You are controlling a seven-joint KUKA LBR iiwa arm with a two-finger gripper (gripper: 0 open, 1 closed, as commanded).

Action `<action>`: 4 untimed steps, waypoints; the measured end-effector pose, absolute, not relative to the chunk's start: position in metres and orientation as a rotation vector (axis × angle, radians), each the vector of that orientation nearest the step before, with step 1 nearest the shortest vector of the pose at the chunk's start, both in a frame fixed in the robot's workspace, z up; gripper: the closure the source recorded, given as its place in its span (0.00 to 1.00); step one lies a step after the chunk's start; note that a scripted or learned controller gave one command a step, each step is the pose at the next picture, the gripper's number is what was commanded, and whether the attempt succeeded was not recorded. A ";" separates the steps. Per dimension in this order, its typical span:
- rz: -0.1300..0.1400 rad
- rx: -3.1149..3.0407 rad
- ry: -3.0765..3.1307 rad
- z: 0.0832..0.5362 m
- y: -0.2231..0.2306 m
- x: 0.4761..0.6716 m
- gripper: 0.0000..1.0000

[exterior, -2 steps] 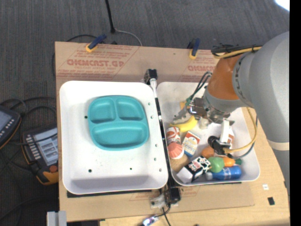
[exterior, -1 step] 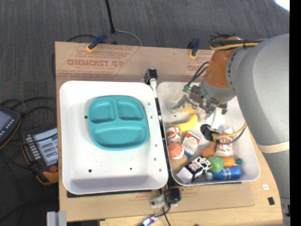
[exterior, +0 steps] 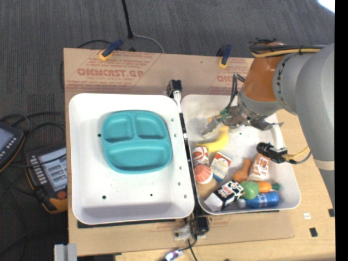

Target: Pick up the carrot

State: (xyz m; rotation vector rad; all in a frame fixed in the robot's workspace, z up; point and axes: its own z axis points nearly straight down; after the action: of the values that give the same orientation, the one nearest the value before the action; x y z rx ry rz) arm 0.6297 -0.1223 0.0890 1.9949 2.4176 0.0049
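Far to the hand's left, a teal divided plate [exterior: 137,142] is seen in the left bin [exterior: 81,200]. In the right bin [exterior: 291,200], the hand [exterior: 216,125] is lowered just above a yellow banana [exterior: 216,142]; whether it is apart or together cannot be told. Below it, small cartons [exterior: 220,165] and a black-and-white toy [exterior: 230,190] are piled. The carrot [exterior: 243,171] is judged to be the orange piece below and right of the hand, wedged between cartons and touching them. A wrong grab is risked: the banana could be taken instead, or the carrot's neighbours could be dragged along by the tight packing.
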 end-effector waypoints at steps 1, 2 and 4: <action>0.008 1.993 2.414 0.100 -0.123 0.631 1.00; 0.007 1.993 2.415 0.100 -0.123 0.631 0.00; 0.001 2.333 2.100 0.185 -0.056 0.657 0.00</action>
State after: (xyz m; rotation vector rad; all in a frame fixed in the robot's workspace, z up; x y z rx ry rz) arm 0.6570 -0.0562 0.1855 2.3332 2.1000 0.0011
